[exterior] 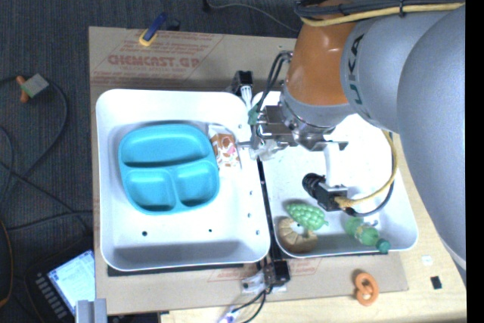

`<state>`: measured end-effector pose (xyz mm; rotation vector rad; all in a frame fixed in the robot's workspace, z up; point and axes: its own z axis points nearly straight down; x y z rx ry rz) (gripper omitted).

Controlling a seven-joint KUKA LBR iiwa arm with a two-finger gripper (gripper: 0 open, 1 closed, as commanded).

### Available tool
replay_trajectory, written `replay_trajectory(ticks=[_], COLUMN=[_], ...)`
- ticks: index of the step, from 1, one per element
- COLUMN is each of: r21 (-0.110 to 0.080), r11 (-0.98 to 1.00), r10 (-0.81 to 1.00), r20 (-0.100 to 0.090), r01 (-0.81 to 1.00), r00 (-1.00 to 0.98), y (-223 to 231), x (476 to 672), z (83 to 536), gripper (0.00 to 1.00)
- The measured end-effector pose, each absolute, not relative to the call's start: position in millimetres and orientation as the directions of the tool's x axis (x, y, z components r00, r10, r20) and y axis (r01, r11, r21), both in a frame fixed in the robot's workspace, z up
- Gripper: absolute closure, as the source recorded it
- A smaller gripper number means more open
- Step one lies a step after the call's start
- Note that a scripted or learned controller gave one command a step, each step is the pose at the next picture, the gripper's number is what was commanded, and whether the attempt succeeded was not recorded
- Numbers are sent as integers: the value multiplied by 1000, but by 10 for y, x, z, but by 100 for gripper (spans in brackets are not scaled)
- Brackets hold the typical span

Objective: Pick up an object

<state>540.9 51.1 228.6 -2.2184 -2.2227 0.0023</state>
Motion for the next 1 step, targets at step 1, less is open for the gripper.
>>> replay_trajectory(ticks=[1], r21=[-2], r11=[0], r10=[1000], r20=[-1], r01=[1000], r00=[0], y=[864], x=[5040], z=[2271], gripper=[100])
